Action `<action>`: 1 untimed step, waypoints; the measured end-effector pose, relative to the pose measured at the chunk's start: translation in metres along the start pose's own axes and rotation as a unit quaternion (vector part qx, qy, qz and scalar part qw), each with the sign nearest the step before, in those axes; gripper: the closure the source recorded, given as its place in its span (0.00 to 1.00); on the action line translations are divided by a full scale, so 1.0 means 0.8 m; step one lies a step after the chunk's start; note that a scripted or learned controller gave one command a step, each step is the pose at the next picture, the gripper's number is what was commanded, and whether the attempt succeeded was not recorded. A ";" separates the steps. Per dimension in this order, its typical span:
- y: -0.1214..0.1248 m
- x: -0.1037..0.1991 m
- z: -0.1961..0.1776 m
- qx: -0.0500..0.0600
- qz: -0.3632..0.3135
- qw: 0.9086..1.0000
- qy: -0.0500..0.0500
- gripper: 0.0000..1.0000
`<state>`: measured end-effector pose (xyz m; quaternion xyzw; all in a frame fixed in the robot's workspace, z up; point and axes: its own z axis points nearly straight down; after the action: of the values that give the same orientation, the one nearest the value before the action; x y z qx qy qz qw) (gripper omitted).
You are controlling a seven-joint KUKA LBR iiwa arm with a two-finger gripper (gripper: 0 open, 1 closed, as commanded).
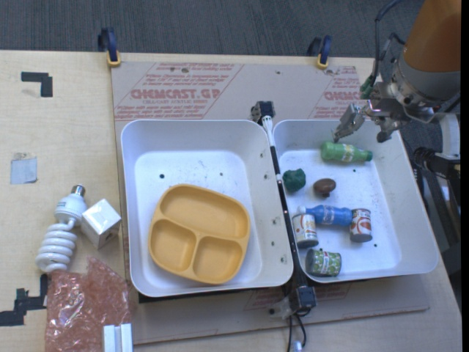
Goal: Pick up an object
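My gripper (364,129) hangs over the back of the right bin (414,233), open, with nothing between its fingers (347,127). Just in front of it a green bottle (344,152) lies on its side. Further forward in that bin are a dark green lump (294,179), a brown rounded object (325,187), a blue bottle (330,215) lying flat, a red and white can (360,224), a small white can (305,228) and a green can (324,262).
The left bin (139,196) holds a yellow divided tray (199,233). Left of the bins, on the bench, lie a spiral light bulb (62,233), a white cube (101,222) and pink bubble wrap (80,310). Blue clamps (110,46) hold the board's back edge.
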<state>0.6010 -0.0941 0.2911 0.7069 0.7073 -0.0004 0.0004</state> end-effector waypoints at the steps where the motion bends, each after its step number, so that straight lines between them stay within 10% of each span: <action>1: 0.020 -0.026 0.178 0.000 0.001 1.000 0.000 0.00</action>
<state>0.6170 -0.1149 0.1489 0.7076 0.7066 -0.0003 0.0002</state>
